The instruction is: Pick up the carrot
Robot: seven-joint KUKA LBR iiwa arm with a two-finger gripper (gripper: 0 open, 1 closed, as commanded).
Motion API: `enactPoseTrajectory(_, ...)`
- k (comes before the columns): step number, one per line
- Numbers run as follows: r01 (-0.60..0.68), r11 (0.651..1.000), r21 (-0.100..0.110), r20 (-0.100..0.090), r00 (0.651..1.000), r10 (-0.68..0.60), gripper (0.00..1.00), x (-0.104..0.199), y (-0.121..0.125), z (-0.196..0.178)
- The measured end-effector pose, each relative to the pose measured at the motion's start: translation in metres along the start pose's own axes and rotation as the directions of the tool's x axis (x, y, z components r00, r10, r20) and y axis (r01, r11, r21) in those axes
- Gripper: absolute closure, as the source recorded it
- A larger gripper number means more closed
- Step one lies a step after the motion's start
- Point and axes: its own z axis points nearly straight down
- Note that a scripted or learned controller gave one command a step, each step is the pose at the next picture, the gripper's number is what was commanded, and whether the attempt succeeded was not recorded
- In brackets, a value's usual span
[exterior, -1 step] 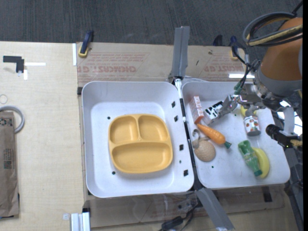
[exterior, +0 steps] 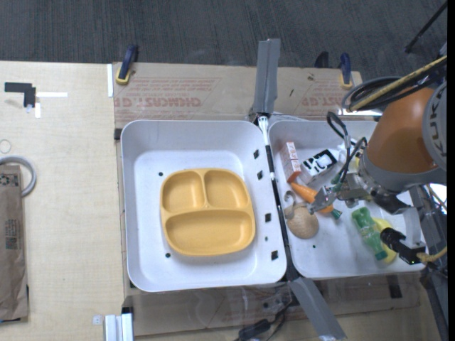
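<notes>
**Arm over right bin, gripper at carrot – grip unconfirmed**

Arm point(exterior: 402, 137) is reaching in from the right, orange band sitting high over the right bin point(exterior: 323, 261), wrist angling down and toward the divider betw. the two bins. Gripper point(exterior: 328, 196) is hanging low over the bin's left-centre, cables looping above it. Whether it is spread or pressed together: can't tell, mechanism is too cluttered and small to read.

Left bin point(exterior: 135, 212) is holding a yellow divided plate point(exterior: 207, 212), three compartments, lying flat near centre; nothing is showing in the compartments.

Right bin is holding several items. Carrot point(exterior: 306, 192) is lying at the bin's left side, orange, slanting, its right end running up to the gripper tip, touching or just beside it; contact not confirmable. Not seeing the carrot clearly betw. the gripper parts, so not recording it as held. Tan round object point(exterior: 304, 224) is lying just below the carrot, near the divider. Red-and-white packet point(exterior: 290, 159) is lying above the carrot. Black-and-white item point(exterior: 318, 162) is sitting beside the packet, to its right. Green bottle-like item point(exterior: 365, 226) and a yellow piece point(exterior: 384, 251) are lying further right, partly under the arm.
</notes>
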Motion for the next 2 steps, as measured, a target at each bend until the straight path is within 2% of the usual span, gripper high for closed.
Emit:
enactPoseTrajectory(1,-0.002,1.0,-0.001,0.0,1.0,0.002,0.0,-0.0047,0.0265,0.0381)
enactPoseTrajectory(2,-0.006,1.0,-0.001,0.001,1.0,0.006,1.0,-0.0059,0.0263,0.0293)
